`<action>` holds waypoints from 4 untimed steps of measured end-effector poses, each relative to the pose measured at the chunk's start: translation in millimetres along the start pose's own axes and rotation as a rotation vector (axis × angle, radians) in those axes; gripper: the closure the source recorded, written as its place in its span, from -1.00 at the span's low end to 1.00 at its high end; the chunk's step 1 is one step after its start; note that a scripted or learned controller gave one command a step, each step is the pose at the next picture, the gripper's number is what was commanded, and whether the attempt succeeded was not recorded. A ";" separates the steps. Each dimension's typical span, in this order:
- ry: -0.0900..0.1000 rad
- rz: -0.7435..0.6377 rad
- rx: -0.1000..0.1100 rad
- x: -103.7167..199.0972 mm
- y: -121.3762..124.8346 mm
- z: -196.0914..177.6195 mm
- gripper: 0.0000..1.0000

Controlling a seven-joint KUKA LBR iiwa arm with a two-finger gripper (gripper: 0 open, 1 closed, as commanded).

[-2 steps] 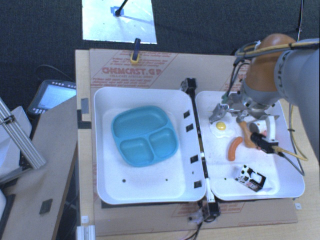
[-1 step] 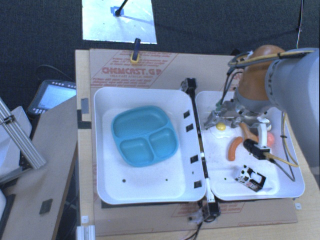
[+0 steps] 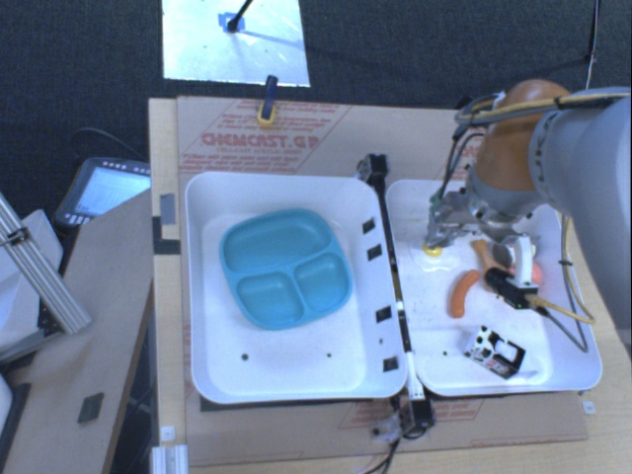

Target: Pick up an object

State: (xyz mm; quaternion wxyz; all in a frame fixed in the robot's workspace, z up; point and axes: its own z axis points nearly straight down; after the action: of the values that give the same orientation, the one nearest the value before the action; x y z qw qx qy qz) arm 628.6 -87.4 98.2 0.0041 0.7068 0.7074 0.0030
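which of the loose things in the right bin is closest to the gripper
The small yellow piece, lying right under the gripper. The orange sausage-shaped toy and the black-and-white block lie farther toward the bin's near edge.

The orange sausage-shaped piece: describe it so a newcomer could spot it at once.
Look in the right bin, nearer its middle. The sausage lies slanted, below the pincer and above the black-and-white block. It alone is plain orange and rounded.
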 end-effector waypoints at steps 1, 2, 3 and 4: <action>0.001 -0.004 0.002 4.9 11.9 -54.0 1.00; 0.001 -0.004 0.005 6.2 12.3 -97.3 1.00; 0.000 -0.001 0.002 -3.6 11.7 -154.0 1.00; 0.003 -0.008 0.011 51.5 -12.6 -142.8 1.00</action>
State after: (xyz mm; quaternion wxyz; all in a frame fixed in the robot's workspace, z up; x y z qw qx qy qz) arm 614.6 -35.7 240.8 -0.0008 0.7040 0.7102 0.0004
